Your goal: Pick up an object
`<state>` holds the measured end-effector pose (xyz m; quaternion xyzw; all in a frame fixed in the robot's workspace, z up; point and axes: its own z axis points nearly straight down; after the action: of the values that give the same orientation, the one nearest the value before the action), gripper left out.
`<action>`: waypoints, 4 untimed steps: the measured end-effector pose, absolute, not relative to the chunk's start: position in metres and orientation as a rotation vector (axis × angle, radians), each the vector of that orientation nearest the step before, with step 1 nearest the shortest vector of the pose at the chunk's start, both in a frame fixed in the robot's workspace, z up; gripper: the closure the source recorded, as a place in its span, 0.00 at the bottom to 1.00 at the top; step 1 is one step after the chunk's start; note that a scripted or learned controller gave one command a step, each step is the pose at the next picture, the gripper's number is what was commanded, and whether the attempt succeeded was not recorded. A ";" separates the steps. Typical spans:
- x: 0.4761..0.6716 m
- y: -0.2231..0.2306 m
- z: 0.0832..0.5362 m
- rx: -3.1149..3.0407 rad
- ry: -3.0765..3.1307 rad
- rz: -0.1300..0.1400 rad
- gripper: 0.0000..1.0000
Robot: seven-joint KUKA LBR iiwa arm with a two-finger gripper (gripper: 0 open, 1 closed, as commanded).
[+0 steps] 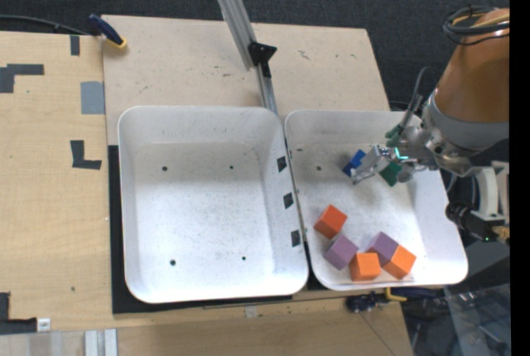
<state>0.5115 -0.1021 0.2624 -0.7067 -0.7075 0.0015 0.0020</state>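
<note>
My gripper (370, 166) hangs over the upper middle of the right bin (431, 263), reaching in from the right under the grey and orange arm. A small blue block (357, 161) sits right at its tip, touching or nearly touching it. A green block (392, 173) lies just to the right, partly under the wrist. Further down the bin are an orange cube (331, 222), a purple cube (340, 250), a second orange cube (365, 266), another purple cube (383, 246) and a third orange cube (401, 262).
The left bin (132, 180) stands beside the right one, sharing a raised middle wall. A slanted metal rail (236, 7) crosses the back of the bench. The arm's body covers the right bin's far right edge.
</note>
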 end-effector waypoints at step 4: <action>0.508 -0.099 0.112 -2.216 -2.219 0.007 0.00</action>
<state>0.5076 -0.0987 0.1125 -0.7067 -0.7075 0.0021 0.0028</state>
